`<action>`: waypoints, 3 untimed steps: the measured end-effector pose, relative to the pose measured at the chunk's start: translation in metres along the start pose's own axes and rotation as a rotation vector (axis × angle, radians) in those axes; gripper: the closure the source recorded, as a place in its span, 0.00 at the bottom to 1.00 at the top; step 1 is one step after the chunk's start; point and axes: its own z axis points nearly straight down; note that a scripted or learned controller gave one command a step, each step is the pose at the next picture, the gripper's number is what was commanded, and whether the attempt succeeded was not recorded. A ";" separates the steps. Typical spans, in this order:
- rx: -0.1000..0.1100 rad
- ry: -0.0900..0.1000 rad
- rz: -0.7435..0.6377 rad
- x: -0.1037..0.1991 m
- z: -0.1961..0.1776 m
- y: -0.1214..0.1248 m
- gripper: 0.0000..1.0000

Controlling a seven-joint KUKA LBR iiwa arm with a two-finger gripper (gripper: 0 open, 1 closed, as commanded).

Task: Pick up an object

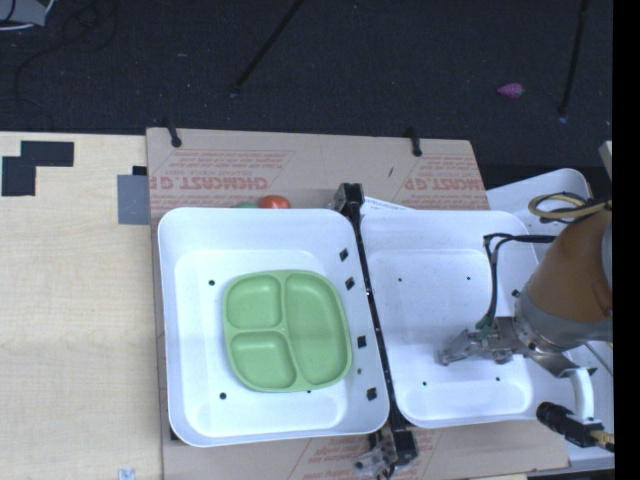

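A light green plate (287, 330) with three compartments lies flat in the middle of the left bin (190, 258). My gripper (452, 353) is low over the floor of the right bin (440, 268), near its front right part, pointing left. The grey arm with its orange band (572, 273) comes in over that bin's right rim. Nothing shows in the gripper, and the plate is well apart from it, across the divider between the bins.
A small red-orange object (274, 203) and a bit of something green (245, 205) sit just behind the left bin's back rim on the cardboard sheet (300, 173). A black cable (492, 268) loops over the right bin near the arm. Light wooden bench lies to the left.
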 end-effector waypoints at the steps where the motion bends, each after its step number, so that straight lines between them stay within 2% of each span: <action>1: -0.002 0.000 0.004 -0.001 -0.013 0.001 1.00; 2: -0.005 -0.001 -0.003 0.007 -0.071 0.002 1.00; 3: -0.004 -0.001 -0.002 0.002 -0.115 -0.003 1.00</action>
